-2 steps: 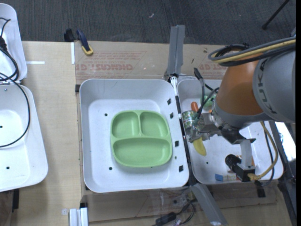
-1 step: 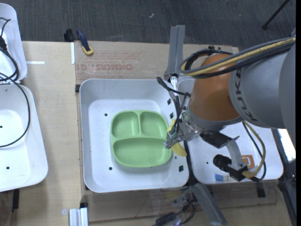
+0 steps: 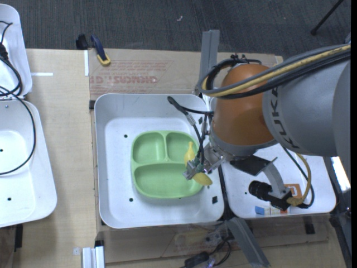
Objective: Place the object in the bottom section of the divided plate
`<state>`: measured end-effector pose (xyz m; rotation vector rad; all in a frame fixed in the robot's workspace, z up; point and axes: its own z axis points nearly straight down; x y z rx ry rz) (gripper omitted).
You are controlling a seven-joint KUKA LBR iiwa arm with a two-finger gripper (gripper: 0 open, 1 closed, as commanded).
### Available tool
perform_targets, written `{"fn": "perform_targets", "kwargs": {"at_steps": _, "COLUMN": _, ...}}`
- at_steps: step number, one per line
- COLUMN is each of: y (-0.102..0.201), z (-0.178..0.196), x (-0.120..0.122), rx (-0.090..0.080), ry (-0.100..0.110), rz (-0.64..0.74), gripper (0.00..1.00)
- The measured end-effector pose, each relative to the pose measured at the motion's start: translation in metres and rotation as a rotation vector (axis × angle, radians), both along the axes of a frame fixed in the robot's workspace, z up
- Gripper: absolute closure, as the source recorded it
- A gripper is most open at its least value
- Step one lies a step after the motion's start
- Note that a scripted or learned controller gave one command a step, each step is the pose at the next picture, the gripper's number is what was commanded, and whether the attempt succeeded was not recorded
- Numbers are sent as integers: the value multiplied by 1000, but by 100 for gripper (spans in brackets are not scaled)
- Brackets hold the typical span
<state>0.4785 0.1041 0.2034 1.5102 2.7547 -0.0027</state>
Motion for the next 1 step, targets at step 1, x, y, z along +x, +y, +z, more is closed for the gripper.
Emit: {"fn": "perform_targets", "kwargs": {"at_steps": 1, "y": 0, "z": 0, "x": 0, "rx": 0, "ry": 0, "rz": 0, "gripper": 0}}
